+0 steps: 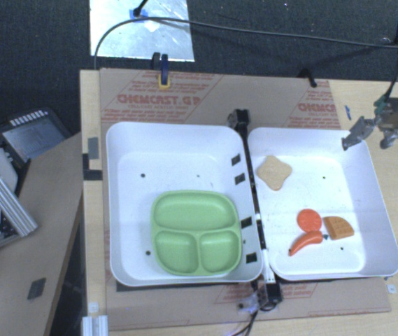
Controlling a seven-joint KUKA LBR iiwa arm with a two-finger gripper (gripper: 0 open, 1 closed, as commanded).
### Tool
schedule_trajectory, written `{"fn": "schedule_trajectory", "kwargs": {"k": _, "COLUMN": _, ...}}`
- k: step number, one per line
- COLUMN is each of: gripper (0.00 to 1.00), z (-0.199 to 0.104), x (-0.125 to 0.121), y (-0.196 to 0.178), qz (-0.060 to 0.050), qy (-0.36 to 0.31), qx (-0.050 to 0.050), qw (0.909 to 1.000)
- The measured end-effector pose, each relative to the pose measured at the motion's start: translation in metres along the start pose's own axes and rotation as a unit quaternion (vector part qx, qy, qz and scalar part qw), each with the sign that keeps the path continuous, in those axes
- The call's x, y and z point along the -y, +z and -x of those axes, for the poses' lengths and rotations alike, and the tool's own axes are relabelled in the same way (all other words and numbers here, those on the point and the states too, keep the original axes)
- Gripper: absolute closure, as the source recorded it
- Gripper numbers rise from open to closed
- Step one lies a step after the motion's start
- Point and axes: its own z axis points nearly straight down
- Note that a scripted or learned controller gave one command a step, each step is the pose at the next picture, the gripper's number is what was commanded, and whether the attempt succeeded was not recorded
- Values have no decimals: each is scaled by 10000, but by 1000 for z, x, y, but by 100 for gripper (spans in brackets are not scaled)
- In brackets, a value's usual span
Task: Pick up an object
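Gripper (368,137) hovers at the upper right rim of the right bin (377,187), fingers spread apart, nothing between them. No object picked yet. Candidates lie in the right bin: beige bread slice (273,171) near the top left, orange round piece (309,220), orange carrot-like piece (305,243) and brown wedge (338,227) clustered low. Green divided tray (195,231) sits in the left bin (125,187). Left: descend, close, lift.

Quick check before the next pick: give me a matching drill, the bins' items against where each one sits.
Things:
1. green plastic divided tray
2. tan bread-shaped toy slice
3. orange round toy ball
4. brown wedge-shaped toy piece

Places:
A. right bin, far end
B. right bin, just right of the ball
C. left bin, near half
D. right bin, above the orange curved toy

Pairs: 1-C, 2-A, 3-D, 4-B
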Motion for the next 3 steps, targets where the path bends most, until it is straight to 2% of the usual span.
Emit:
{"fn": "schedule_trajectory", "kwargs": {"k": 1, "gripper": 0, "z": -1, "x": -2, "y": -6, "qz": 48, "qy": -12, "qx": 10, "qw": 10000}}
{"fn": "schedule_trajectory", "kwargs": {"k": 3, "gripper": 0, "z": 6, "x": -8, "y": 116, "qz": 23, "qy": -2, "qx": 5, "qw": 10000}}
